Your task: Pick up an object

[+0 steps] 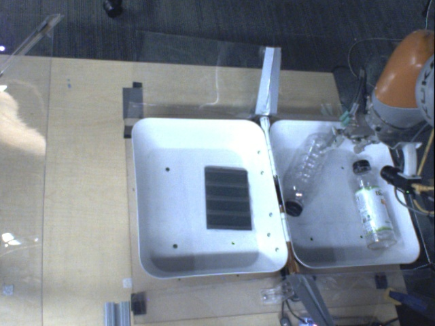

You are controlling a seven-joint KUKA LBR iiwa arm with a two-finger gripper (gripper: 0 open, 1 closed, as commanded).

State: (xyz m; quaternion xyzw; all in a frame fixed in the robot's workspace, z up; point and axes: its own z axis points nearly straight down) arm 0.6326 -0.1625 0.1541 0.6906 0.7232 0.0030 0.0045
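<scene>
Two shallow white bins side by side on a pale wooden surface (75, 202), seen from above at a slant. In the left bin (156, 182), a dark ribbed rectangular pad (228, 197), flat near the middle. In the right bin (326, 240), a clear plastic bottle (307, 165) with a black cap, tilted along the left wall, cap end near the divider; to its right, a second bottle with a green-and-white label (372, 212), lying near the right wall, a small black cap (361, 166) just above it. Over the right bin's upper right corner, the grey-and-orange arm (402, 80), claw (353, 129) close to the clear bottle's far end; opening of the claw impossible to tell.
</scene>
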